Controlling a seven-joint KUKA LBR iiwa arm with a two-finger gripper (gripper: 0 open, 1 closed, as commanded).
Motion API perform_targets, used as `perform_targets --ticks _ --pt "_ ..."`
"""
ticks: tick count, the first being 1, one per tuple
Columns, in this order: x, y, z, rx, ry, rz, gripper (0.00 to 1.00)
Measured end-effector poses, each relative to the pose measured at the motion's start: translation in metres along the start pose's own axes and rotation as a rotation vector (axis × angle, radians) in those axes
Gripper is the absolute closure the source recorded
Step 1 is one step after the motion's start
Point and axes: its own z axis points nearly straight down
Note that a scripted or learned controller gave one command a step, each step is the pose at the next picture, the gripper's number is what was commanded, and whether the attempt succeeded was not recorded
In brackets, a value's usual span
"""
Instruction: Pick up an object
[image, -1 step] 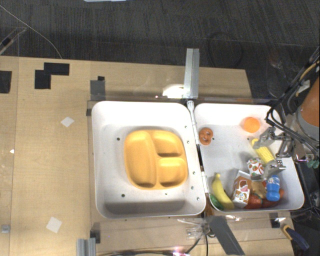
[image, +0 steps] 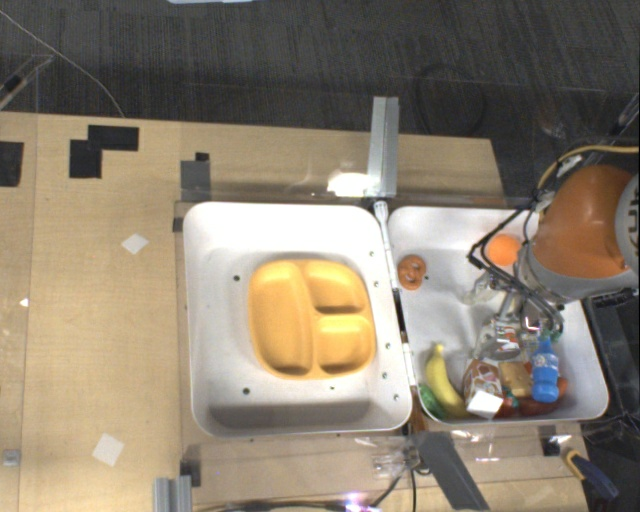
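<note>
The right bin (image: 440, 310) holds a yellow banana (image: 441, 377), a green item (image: 430, 403) beside it, a small orange round piece (image: 411, 269), an orange ball (image: 503, 250), a blue bottle (image: 545, 373), and a pile with a white block (image: 485, 403) and a tan piece (image: 516, 376). My gripper (image: 512, 330) reaches down into this bin over the pile at the front right, under the orange wrist band (image: 592, 225). Its tips blend with the clutter.
The left bin (image: 215, 300) holds a yellow divided tray (image: 310, 315). A metal post (image: 384, 150) stands at the back between the bins. Wooden bench (image: 90, 300) lies to the left, with black marks at the far left.
</note>
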Motion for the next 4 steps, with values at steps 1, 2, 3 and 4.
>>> perform_targets --ticks 1,2,3,4 --pt "-0.063 0.050 0.004 -0.002 0.008 0.254 0.00" --pt "-0.061 0.107 -0.098 -0.002 0.006 0.477 0.00" --pt "-0.060 0.105 -0.095 0.000 0.011 0.479 0.00" --pt "-0.081 0.073 -0.001 -0.001 0.003 0.607 0.00"
